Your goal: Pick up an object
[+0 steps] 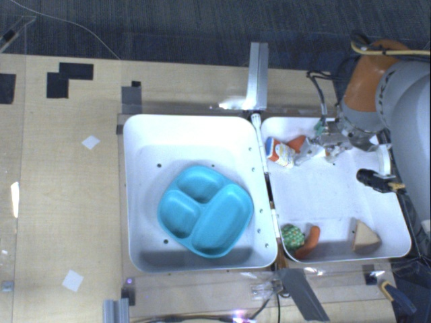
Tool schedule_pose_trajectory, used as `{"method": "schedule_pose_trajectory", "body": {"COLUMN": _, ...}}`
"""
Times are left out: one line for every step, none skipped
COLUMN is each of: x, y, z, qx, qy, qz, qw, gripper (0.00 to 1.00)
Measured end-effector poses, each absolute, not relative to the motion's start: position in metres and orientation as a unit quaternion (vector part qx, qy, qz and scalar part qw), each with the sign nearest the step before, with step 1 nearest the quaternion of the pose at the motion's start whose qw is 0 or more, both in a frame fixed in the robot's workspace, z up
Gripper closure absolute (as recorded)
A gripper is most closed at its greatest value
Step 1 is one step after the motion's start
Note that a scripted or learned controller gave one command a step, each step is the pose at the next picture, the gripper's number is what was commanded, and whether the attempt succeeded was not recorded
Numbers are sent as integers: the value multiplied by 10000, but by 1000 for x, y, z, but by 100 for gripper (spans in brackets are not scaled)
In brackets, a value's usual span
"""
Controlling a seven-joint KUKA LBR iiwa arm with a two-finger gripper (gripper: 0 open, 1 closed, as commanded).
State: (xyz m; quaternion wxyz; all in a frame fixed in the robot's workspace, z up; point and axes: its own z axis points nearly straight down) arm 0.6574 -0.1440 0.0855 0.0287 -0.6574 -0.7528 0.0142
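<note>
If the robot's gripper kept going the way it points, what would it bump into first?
Probably the small white, orange and blue packet in the right white bin. The gripper points left toward it from close by, though the slanted view leaves their heights unclear.

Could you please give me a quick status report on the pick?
Gripper low in right bin, beside the orange-and-white item. No grasp confirmed. Green-and-orange toy and tan wedge sit at near wall, out of the way.
</note>
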Motion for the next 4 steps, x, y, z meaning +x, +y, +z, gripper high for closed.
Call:
{"method": "schedule_pose_trajectory", "body": {"x": 655, "y": -140, "z": 85, "qx": -6443, "qy": -7642, "qz": 189, "qw": 219, "gripper": 0}}
{"method": "schedule_pose_trajectory", "body": {"x": 655, "y": -144, "z": 85, "qx": -6336, "qy": -7730, "qz": 174, "qw": 262, "gripper": 0}}
{"method": "schedule_pose_trajectory", "body": {"x": 652, "y": -148, "z": 86, "qx": -5215, "qy": -8526, "qz": 227, "qw": 256, "gripper": 0}}
{"method": "schedule_pose_trajectory", "body": {"x": 652, "y": -132, "z": 86, "qx": -5285, "qy": -8483, "qz": 235, "qw": 243, "gripper": 0}}
